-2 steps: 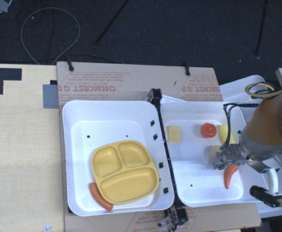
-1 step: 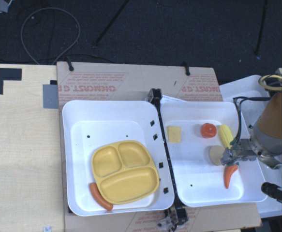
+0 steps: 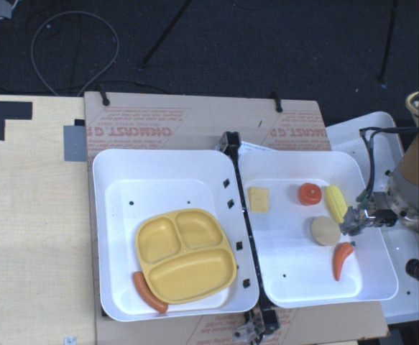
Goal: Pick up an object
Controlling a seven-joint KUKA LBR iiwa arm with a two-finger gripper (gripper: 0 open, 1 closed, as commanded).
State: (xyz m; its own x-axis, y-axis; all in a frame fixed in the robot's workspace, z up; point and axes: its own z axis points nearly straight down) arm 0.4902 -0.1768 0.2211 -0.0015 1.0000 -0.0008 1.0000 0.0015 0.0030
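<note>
Objects lie in both bins. Left bin (image 3: 116, 171): a yellow tray (image 3: 186, 255) with three compartments, and a sausage (image 3: 149, 293) touching its near-left edge. Right bin (image 3: 295, 167): a cheese slice (image 3: 258, 200) at the far left, then a tomato (image 3: 310, 193), a corn cob (image 3: 335, 203) just right of it, a beige potato (image 3: 325, 231) nearer, and a carrot (image 3: 342, 260) nearest. The tool (image 3: 356, 220) sits at the right, just beside the potato and corn; whether it is spread or closed cannot be told.
</note>
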